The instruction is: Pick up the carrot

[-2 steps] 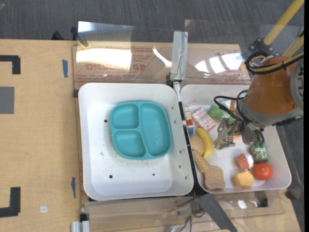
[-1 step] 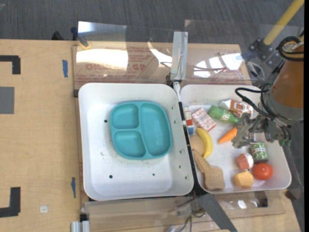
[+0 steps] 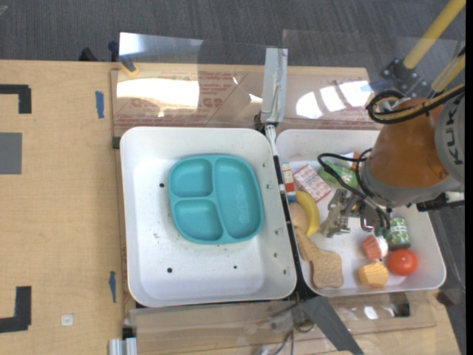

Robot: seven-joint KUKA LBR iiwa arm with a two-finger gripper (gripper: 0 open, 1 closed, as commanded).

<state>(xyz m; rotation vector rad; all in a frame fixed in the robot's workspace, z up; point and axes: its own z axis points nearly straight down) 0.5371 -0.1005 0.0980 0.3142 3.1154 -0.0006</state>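
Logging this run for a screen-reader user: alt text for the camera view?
The end effector hangs over the right bin among toy foods, including a banana and a tomato. The left bin holds a teal divided plate.

arm (image 3: pixel 414 150) cut off at right edge, hiding right bin's (image 3: pixel 436 272) far corner

2 bins side by side on bench: left bin (image 3: pixel 140 272) holds a divided plate (image 3: pixel 216 198), roughly centred. Right bin (image 3: pixel 436 268) w/ items: banana (image 3: pixel 309 214) near its 9 o'clock edge, snack packet (image 3: pixel 311 183) at banana's 12, bread slice (image 3: pixel 319 259) at banana's 6. Tomato (image 3: pixel 401 262) at bin's 5 o'clock; cheese wedge (image 3: pixel 374 274) touching it at 8. Gripper (image 3: pixel 341 217) just at banana's 3.
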